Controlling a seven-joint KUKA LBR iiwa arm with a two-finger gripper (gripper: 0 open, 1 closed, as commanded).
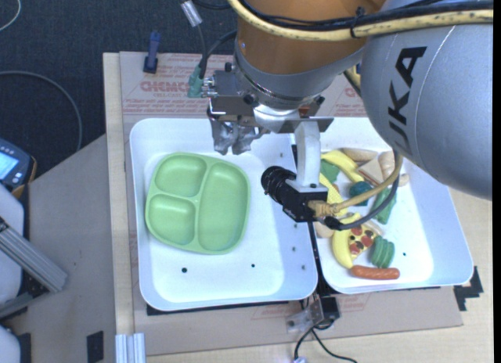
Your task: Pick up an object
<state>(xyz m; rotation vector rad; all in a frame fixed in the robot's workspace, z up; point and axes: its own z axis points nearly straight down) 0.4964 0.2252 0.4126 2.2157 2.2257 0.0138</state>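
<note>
My gripper (pixel 232 138) hangs over the back edge of the left bin (pixel 227 283), just behind the green divided plate (pixel 197 203). Nothing shows in it. The right bin (pixel 438 260) holds a heap of toy food: a yellow banana (pixel 343 249), a second banana (pixel 341 161), a pizza slice (pixel 362 238), a red sausage (pixel 375 273), a green vegetable (pixel 383 252), a teal piece (pixel 362 189) and a beige bread piece (pixel 377 167). The arm's orange band and grey body cover the back of both bins.
A white bracket (pixel 308 158) and a black fitting with cable (pixel 283 189) hang from the wrist over the wall between the bins. A blue clip (pixel 151 52) sits on the board's back left corner. Bare bin floor lies in front of the plate.
</note>
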